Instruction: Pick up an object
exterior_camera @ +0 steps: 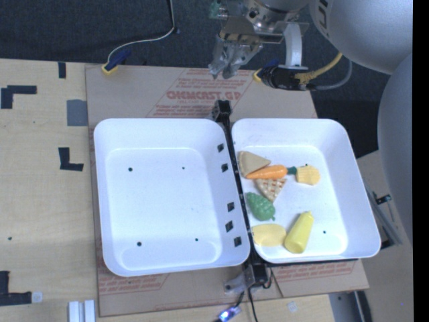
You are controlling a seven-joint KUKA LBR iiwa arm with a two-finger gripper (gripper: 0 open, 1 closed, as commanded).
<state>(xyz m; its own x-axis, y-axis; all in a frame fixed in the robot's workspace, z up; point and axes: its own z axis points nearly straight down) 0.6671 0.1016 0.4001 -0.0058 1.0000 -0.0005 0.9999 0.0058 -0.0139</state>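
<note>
The right bin (335,139) holds several toy foods: an orange carrot (266,172) lying across a tan wedge (251,161) and a waffle-patterned piece (271,188), a small yellow piece (308,176), a green leafy item (261,207), a pale yellow slice (268,234) and a yellow cylinder (299,232). My gripper (226,67) hangs high above the bench, behind the bins' far edge near the divider. Its fingers point down close together with nothing between them.
The left bin (110,139) sits beside the right one, joined by a black hinge strip (229,180). Both rest on a cardboard sheet (194,92). A white cable with a blue-yellow clip (115,59) lies at the back left. The arm's grey body (375,19) fills the upper right.
</note>
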